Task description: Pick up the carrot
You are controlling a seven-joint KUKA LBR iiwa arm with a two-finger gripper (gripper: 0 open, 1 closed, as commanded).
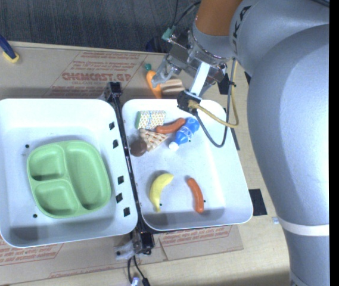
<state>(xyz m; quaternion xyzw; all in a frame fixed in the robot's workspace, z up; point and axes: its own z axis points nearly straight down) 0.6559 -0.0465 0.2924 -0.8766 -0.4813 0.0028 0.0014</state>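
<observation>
We are finding the gripper (168, 77) hanging over the far rim of the right bin (232, 186). We cannot tell whether it is spread or pressed together. The carrot (153, 83) is sitting just beside it at that rim, next to a tan object (172, 89); we cannot tell whether it is being gripped. In the right bin we are noting a banana (160, 189), two sausages (196, 194), a blue bottle (184, 133) and a patterned box (151, 119). The left bin (2, 136) is holding a green divided plate (68, 177).
</observation>
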